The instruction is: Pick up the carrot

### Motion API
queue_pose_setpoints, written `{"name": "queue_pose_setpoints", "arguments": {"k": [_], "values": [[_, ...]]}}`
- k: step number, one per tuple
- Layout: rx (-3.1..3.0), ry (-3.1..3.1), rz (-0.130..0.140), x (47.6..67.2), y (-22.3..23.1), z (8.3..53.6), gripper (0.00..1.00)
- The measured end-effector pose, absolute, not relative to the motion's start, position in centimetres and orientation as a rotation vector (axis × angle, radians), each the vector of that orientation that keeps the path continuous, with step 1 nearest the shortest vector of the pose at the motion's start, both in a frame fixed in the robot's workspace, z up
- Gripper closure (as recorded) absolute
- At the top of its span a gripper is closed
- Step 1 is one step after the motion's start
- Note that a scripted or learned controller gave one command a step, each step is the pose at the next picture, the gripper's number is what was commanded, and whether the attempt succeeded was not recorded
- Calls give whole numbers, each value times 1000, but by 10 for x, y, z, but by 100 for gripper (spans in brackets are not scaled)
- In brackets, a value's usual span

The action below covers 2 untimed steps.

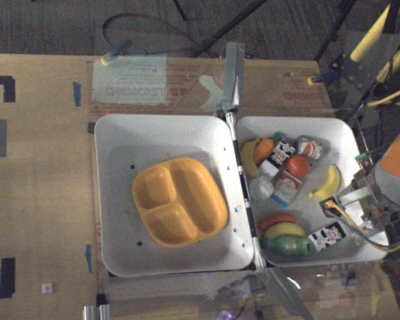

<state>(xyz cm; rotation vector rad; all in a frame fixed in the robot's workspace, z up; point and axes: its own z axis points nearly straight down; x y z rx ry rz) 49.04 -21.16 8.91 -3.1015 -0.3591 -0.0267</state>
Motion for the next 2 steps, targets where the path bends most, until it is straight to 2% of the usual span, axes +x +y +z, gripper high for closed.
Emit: {"name": "queue_pose_setpoints", "arguments": {"k": [1, 2], "values": [[-3103, -355, 3, 484, -215, 93, 100], [-3099, -362, -6, 487, -212, 95, 0]]}}
